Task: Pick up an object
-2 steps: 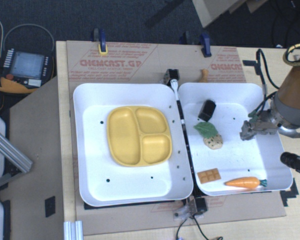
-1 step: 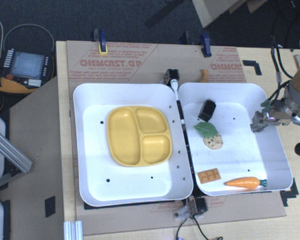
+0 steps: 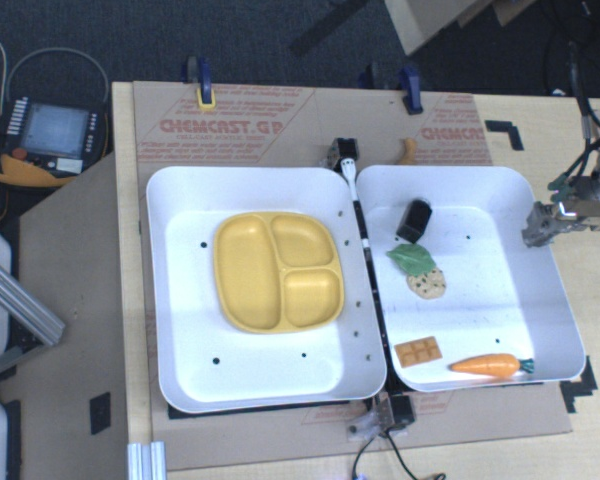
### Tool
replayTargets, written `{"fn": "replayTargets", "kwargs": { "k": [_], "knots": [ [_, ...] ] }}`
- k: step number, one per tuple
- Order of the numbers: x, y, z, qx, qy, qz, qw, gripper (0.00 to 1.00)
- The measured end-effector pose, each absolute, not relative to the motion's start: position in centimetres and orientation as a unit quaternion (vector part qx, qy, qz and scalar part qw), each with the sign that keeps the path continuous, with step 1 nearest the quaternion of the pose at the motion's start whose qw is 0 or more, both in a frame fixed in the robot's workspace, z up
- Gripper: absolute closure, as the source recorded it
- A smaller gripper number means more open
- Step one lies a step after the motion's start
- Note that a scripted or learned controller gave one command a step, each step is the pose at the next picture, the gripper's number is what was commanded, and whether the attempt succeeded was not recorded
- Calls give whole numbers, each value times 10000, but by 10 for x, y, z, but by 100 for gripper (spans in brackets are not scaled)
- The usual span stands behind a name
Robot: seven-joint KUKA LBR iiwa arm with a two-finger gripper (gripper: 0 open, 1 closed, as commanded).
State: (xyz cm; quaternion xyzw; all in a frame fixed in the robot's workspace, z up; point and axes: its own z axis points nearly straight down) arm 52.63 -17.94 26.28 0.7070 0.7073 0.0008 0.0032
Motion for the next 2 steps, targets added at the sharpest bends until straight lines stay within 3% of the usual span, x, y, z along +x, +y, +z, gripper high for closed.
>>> {"fn": "replayTargets", "kwargs": {
  "k": [1,2],
  "knots": [
    [530,-120,255,7048,7094,4,-18,100],
    [552,-72,253,7049,7093,13,6,100]
  ]
}}
